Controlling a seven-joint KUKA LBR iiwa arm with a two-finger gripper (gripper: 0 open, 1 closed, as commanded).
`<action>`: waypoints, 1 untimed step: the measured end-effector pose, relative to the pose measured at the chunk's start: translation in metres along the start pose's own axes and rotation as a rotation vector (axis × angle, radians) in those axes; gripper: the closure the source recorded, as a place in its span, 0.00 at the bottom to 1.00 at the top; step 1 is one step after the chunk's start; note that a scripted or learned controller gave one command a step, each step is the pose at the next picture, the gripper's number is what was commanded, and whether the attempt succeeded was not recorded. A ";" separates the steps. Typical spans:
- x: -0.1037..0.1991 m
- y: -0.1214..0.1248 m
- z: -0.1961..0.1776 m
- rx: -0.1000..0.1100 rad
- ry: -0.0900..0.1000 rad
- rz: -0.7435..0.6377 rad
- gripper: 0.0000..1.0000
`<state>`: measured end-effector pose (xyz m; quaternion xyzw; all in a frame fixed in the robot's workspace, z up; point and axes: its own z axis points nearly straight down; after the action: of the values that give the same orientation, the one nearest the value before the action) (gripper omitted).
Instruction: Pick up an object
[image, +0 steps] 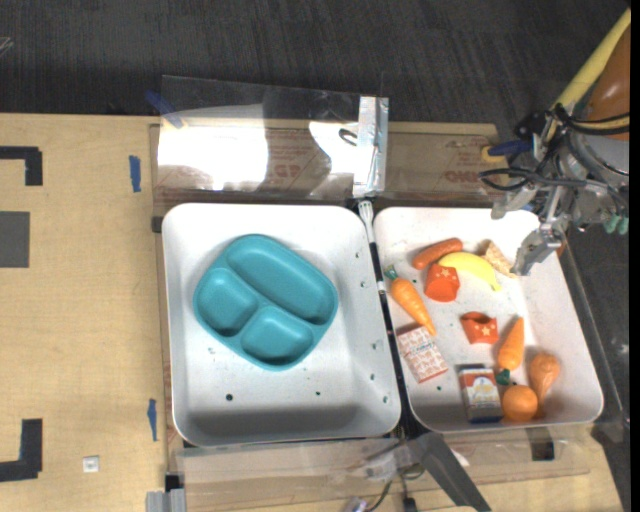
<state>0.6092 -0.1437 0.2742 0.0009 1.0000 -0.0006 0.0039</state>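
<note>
The right bin (585, 340) holds several toy foods: a red sausage (438, 251), a yellow banana (470, 268), a red pepper (442, 284), two carrots (410, 303) (511, 343), a small red piece (480, 327), a brown potato (543, 372), an orange (519, 402), a small box (481, 392) and a patterned packet (421, 354). My gripper (530, 252) hangs over the bin's far right corner. It is just right of a beige piece (497, 257) and the banana's tip. I see nothing held in it.
The left bin (190, 400) holds a teal divided plate (265, 300). A clear plastic sheet and a cardboard strip (300, 150) stand behind the bins. Cables (520, 165) trail off the wrist at the upper right.
</note>
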 end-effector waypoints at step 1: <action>0.083 0.003 0.144 -0.002 0.012 0.041 0.00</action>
<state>0.5268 -0.1412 0.1293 0.0215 0.9998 0.0004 -0.0021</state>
